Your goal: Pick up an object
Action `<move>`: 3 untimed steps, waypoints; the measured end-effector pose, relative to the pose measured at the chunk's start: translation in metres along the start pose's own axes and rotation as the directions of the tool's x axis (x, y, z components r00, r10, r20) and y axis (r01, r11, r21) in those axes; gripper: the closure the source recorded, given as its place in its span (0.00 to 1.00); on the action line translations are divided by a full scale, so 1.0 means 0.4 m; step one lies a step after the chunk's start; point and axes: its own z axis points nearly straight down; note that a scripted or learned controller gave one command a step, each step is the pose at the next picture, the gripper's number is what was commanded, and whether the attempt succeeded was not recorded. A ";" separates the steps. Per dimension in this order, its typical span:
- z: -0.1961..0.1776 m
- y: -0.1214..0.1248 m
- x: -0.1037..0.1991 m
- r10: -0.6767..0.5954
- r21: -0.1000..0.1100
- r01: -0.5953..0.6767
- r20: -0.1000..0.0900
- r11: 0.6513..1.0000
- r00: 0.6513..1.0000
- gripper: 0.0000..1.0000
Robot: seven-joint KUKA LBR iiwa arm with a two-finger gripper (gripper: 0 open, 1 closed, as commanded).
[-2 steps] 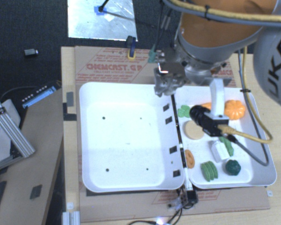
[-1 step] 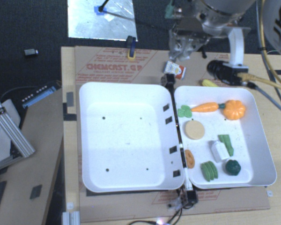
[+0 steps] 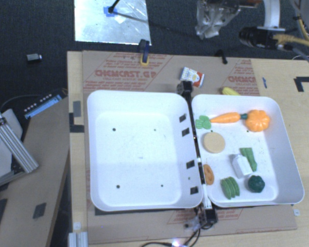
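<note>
Overhead view of two shallow white plastic bins side by side on a brown cardboard-covered counter [image 3: 118, 68]. The left white bin [image 3: 98, 112] carries no objects; the right white bin [image 3: 280, 117] carries all the candidates for picking. Within the right bin, an orange toy carrot with green top [image 3: 224, 119] lies at 11 o'clock and an orange toy pumpkin [image 3: 257, 120] at 1 o'clock. A round tan disc [image 3: 214, 142] sits left of centre, a small white block [image 3: 241, 166] near centre with a green bean-like piece [image 3: 250, 157] touching its right side. A ridged green vegetable [image 3: 230, 187] lies at 7 o'clock, a dark green broccoli-like lump [image 3: 256, 183] at 5 o'clock, and a small orange slice [image 3: 209, 174] at 8 o'clock against the wall.

The pincer [image 3: 210, 27] hangs beyond the counter's far edge, at 12 o'clock from the right bin and well apart from it; whether it is open or closed cannot be told, and nothing is seen in it. By this evidence no object is picked yet: approach, descent, grasp and lift all remain.

Red print on the cardboard near the far edge is too blurred and reversed to read with confidence.
</note>
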 end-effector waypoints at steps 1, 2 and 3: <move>-0.057 0.067 -0.264 0.006 0.001 -0.006 0.002 1.000 1.000 1.00; -0.054 0.029 -0.516 0.006 0.006 -0.006 0.004 1.000 1.000 1.00; -0.062 -0.246 -0.552 0.000 0.001 0.000 0.001 1.000 1.000 1.00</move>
